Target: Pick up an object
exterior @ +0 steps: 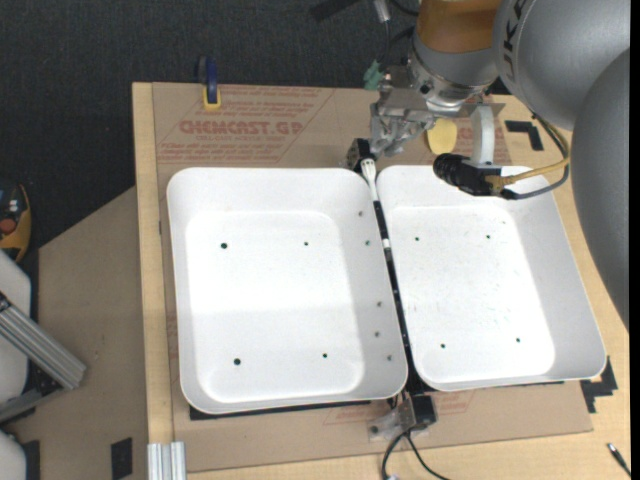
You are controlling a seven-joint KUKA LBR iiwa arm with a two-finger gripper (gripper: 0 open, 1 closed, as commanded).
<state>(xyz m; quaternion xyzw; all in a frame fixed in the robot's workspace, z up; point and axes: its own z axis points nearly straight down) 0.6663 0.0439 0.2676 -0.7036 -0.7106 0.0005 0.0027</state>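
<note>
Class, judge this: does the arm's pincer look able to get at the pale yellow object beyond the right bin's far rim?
Probably yes: the pale yellow object sits just beside the pincer, behind the right bin's far rim, with nothing lying over it.

The arm (565, 53) runs off the top and right edges. Behind the hand (392, 140) a pale yellow thing (441, 136) peeks out, mostly covered, shape unclear. The right bin (560, 268) loses part of its far rim under the wrist.
</note>
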